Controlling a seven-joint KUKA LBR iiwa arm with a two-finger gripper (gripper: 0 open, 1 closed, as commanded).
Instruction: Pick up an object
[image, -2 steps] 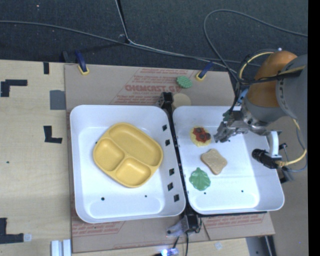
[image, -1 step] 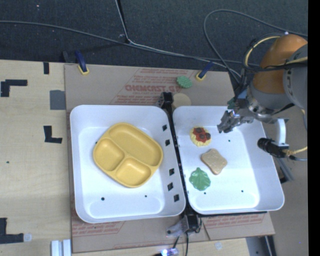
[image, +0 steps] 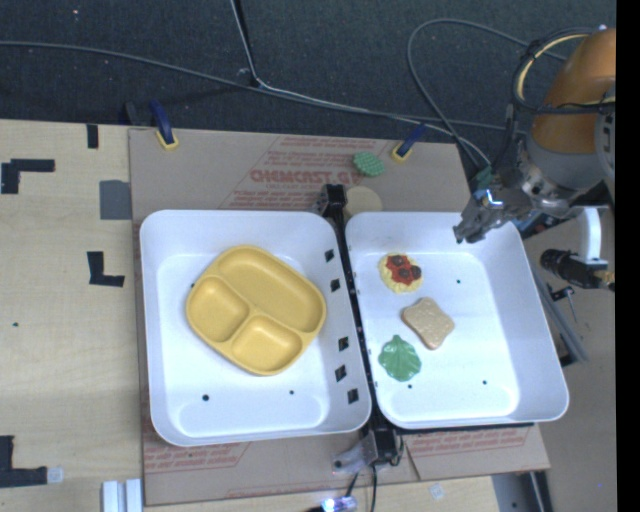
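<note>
The gripper (image: 478, 224) hung over the right bin's (image: 500, 395) far corner; nothing was picked up yet. The toast (image: 428, 322) (and two other toys) lay untouched. I could not tell its grip.

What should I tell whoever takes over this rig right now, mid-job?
Tool: above the far right corner of the right bin, holding nothing visible; whether it is open or shut cannot be told.
Right bin contents, along its left side: small pizza toy farthest from the camera, toast slice in the middle, green leaf piece nearest. All lie apart from the tool.
Left bin: yellow divided tray.
Done: nothing picked yet.
Left: descend on one object, grip it, lift it.
</note>
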